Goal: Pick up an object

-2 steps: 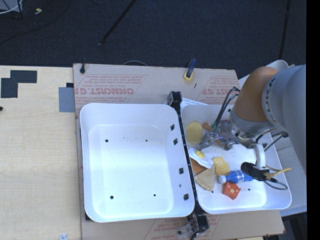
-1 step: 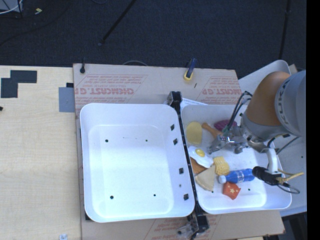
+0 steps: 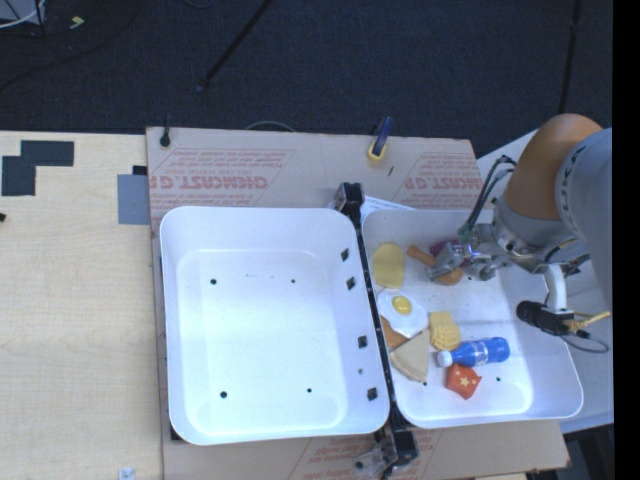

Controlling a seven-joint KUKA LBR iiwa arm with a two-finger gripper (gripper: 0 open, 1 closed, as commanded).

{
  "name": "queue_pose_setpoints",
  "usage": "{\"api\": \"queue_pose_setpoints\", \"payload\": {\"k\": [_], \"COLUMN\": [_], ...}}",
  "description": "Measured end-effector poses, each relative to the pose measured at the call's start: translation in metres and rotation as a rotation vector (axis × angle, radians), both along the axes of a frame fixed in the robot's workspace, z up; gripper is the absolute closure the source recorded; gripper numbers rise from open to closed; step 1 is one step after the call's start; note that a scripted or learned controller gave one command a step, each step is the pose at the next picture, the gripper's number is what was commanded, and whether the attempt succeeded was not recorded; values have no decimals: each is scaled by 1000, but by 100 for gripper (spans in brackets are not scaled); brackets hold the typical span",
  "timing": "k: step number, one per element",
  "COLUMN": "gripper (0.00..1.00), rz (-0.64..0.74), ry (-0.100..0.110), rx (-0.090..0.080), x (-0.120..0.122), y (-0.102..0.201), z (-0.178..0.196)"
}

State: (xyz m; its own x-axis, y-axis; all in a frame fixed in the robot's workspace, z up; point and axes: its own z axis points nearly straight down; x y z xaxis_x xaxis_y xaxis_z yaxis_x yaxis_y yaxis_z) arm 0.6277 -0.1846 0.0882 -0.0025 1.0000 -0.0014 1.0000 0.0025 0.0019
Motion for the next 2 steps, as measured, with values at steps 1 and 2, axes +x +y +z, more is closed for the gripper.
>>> {"api": "queue_pose_setpoints", "payload": {"k": [1, 2], "gripper": [0, 0], "rz": [0, 2], "ry": [7, 0], "rx": [4, -4], "x": [-33, 14], "y": [42, 95], "z": [-1, 0]}}
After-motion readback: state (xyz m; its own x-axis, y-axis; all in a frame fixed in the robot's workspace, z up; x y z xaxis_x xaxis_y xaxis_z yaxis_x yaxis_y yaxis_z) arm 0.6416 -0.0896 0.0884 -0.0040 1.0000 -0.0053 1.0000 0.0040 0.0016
